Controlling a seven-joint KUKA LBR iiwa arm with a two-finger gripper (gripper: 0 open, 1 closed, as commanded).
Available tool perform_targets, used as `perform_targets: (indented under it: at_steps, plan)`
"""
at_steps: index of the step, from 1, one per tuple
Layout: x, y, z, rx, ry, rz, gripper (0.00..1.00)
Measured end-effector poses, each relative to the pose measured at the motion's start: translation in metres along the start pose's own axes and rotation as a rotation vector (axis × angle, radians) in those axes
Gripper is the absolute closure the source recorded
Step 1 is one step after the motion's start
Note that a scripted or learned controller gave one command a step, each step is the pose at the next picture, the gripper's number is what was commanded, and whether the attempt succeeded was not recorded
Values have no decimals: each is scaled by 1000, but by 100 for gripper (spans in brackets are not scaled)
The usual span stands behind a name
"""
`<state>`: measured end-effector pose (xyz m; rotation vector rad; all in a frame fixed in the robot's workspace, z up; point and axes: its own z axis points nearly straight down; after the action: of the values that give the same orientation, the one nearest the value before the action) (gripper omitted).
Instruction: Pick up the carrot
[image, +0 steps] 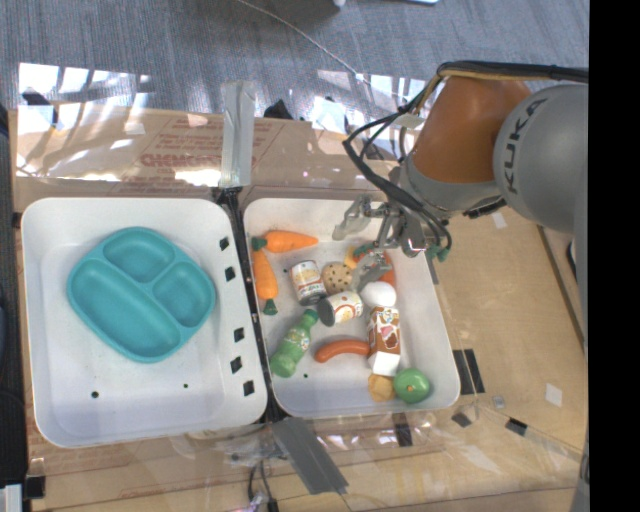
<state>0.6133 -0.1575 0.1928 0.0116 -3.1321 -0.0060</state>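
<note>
Holding the carrot (288, 241), the right bin (430, 300); left bin (40, 300) the teal plate (141, 292); hand (375, 235) state unclear.

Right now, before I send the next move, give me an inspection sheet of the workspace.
Surface: two white bins side by side on a bench; right bin crowded, left bin.
Job's things: carrot at the right bin's back left; a second carrot along its left wall.
Clutter: teal divided plate in the left bin; green bottle, sausage, can, egg, green apple.
Grippers: gripper over the right bin's back right, apart from both carrots.
Cables: black cables at the wrist.
Surroundings: cardboard behind.
</note>
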Motion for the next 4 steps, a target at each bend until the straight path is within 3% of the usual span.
perform_targets:
  at_steps: [1,2,3,4]
  plan:
    - [-48,25,69,5,-33,171,0]
    - [-40,59,93,9,-27,358,0]
    - [-36,63,79,4,-14,139,0]
    - [-27,60,98,8,-14,231,0]
